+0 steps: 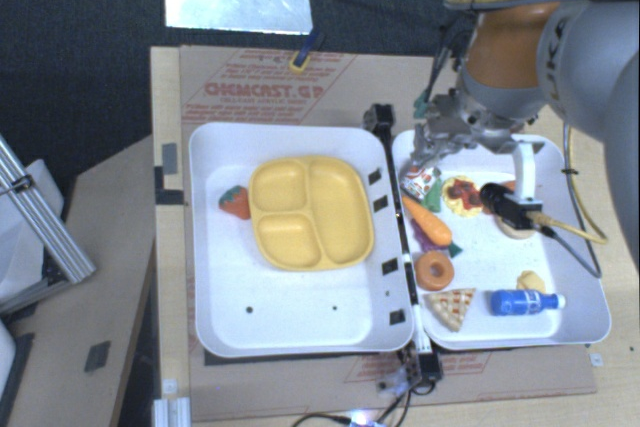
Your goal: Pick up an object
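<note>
My gripper [424, 160] hangs over the back left corner of the right bin [580, 315]. Right beneath its tip sits a small white carton with red and green print [421, 183]; whether they touch is unclear. An orange carrot [428, 221] lies just in front of the carton. A flat yellow and red food piece [461, 196] lies to the carton's right. Further forward are a brown donut [435, 270], a pizza slice [451, 307] and a blue bottle [520, 302] on its side.
The left bin [215, 315] holds a yellow divided plate [305, 212] with a strawberry [235, 202] to its left. A tan round piece [516, 230] and a small yellow piece [531, 282] lie on the right bin's right side. The arm covers that bin's back right.
</note>
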### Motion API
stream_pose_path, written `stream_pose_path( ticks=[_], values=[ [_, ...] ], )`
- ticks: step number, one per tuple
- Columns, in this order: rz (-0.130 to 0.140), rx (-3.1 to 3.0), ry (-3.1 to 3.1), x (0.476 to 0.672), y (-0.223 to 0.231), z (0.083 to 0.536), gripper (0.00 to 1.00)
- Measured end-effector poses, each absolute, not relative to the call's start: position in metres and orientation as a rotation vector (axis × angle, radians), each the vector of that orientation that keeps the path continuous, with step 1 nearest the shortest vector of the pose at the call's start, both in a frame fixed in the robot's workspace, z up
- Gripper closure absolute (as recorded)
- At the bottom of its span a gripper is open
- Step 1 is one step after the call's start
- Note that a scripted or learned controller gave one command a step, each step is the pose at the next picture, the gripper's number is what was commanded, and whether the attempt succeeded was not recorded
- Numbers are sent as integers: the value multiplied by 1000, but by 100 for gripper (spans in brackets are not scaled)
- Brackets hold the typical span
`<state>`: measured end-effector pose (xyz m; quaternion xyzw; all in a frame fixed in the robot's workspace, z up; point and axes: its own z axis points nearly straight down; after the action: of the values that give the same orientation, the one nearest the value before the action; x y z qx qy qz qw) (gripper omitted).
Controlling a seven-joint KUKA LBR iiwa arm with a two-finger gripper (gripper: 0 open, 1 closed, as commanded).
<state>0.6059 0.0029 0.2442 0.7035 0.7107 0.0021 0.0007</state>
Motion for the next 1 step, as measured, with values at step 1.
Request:
stream_pose_path(
  ticks=[1],
  values=[
    [5,2211,2230,626,42,232,100]
  ],
)
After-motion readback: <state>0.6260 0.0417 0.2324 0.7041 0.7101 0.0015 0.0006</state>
